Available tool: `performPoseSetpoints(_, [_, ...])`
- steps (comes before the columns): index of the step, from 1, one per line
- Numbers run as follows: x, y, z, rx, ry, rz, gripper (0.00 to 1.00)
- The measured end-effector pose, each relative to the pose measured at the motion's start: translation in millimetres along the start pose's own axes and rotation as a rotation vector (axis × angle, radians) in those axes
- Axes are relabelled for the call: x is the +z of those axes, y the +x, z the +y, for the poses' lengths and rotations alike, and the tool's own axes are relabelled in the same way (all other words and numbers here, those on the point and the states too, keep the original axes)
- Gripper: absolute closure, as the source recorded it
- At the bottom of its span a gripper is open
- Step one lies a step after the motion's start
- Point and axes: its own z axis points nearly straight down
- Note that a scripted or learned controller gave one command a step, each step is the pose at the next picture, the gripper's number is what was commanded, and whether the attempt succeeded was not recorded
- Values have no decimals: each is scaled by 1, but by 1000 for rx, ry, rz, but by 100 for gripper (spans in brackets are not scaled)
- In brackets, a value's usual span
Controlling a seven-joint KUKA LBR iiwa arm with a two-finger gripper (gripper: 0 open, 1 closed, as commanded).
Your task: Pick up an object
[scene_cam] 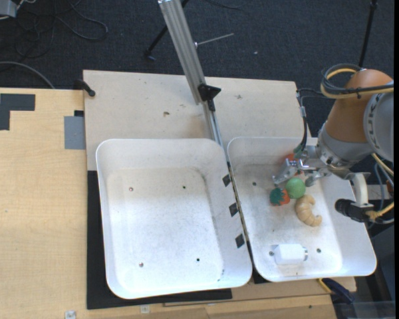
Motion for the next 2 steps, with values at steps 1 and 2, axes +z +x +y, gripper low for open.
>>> performPoseSetpoints(1, [29, 1, 0, 1, -5, -1, 0])
performPoseSetpoints(2, [18, 0, 0, 5, -6, -1, 100])
